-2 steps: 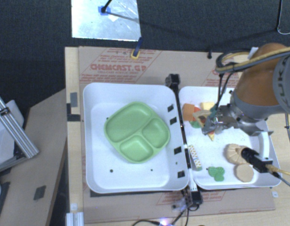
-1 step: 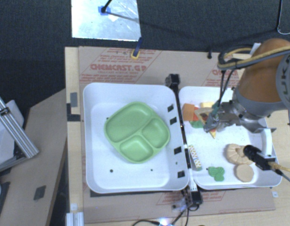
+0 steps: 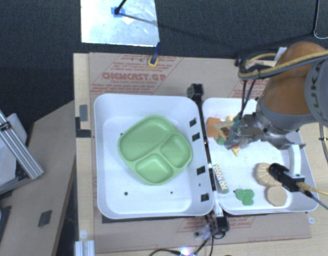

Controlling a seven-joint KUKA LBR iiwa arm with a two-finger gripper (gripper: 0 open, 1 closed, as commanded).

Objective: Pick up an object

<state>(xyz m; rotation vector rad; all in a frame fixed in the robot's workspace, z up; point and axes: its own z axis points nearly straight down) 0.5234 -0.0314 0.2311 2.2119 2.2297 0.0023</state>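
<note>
My gripper hangs low over the far left part of the right bin. Right beside it lie an orange piece, a small green piece and a yellow bit just beneath the tip. Whether any of them touches the gripper is hidden by the wrist. Nearer the front of that bin are a green broccoli-like toy, two tan round pieces and a patterned bar along the left wall.
The left bin holds a light green divided plate. A black divider with clips runs between the bins. The arm's grey and orange body covers the right bin's far right corner.
</note>
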